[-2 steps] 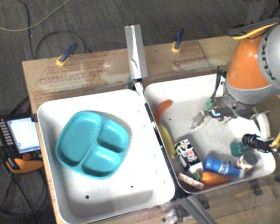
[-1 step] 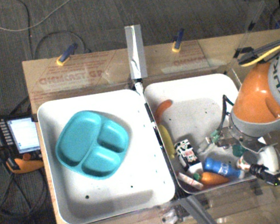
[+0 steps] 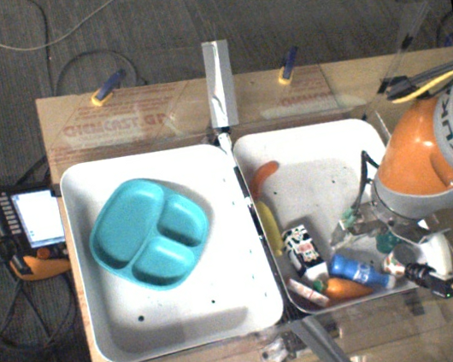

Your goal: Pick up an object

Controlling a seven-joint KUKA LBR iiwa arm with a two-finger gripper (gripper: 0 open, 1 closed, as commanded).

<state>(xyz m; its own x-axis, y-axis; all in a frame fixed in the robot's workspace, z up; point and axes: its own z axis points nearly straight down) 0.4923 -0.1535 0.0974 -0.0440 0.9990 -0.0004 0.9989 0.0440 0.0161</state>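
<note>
My gripper (image 3: 358, 227) hangs low over the right bin (image 3: 316, 144), below the orange band of the arm (image 3: 420, 157). Just beneath it lies a blue bottle (image 3: 357, 270) with an orange carrot-like piece (image 3: 346, 287) at its near side. A black and white box (image 3: 300, 245) lies to the gripper's left. Along the bin's left wall are a yellow item (image 3: 266, 216) and an orange item (image 3: 264, 172). I see nothing held in the gripper.
The left bin (image 3: 113, 326) holds a teal divided plate (image 3: 150, 233). A white object (image 3: 437, 252) sits at the right bin's near right corner under the arm. A metal post (image 3: 219, 82) stands behind the divider between the bins.
</note>
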